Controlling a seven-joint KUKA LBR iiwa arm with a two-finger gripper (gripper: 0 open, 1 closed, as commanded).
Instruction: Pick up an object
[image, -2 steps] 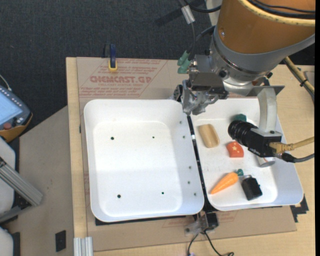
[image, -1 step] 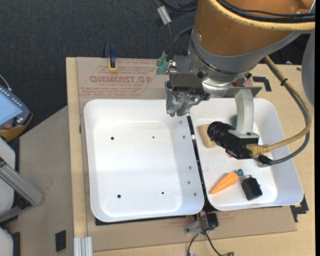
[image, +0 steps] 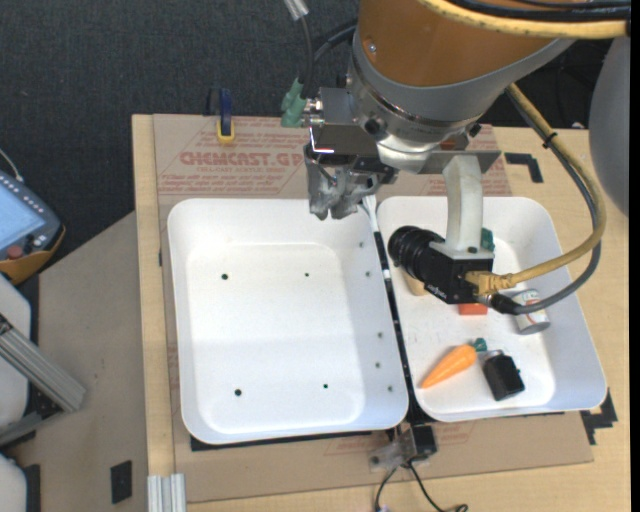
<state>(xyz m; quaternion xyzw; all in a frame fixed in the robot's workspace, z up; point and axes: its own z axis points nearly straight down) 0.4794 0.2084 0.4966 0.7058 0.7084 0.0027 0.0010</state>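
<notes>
Camera view, looking down at a slant: you see two shallow white bins side by side on a cardboard-covered bench. The left bin (image: 270, 330) and the right bin (image: 560, 350) meet at a centre divider. The grey arm with its orange band (image: 440, 40) fills the top. Its gripper (image: 335, 200) hangs over the far end of the divider; you cannot tell how it is set. An orange carrot (image: 447, 366) lies near the right bin's front edge, just beside a small black block (image: 503, 377).
</notes>
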